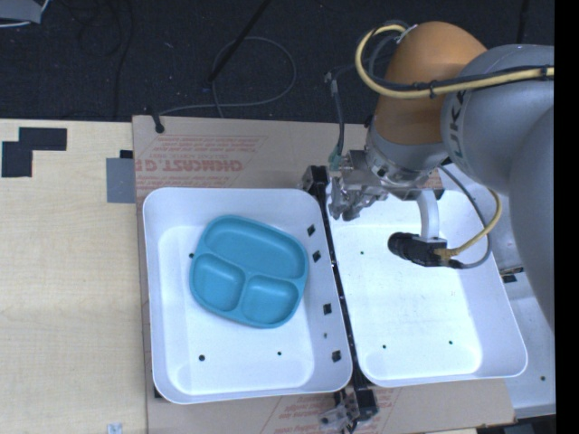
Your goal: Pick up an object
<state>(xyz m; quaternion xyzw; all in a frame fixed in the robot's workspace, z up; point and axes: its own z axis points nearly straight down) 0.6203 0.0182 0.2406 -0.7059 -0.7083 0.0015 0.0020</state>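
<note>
A light blue plastic plate with three compartments (248, 270) lies flat in the left shallow white bin (172, 351), left of frame centre. The metal two-finger gripper (348, 204) hangs over the upper left corner of the right shallow white bin (488, 351), apart from the plate. Its grip state cannot be determined.

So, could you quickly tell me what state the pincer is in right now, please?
Pincer: cannot be told; it sits at the far edge of the right bin.
</note>
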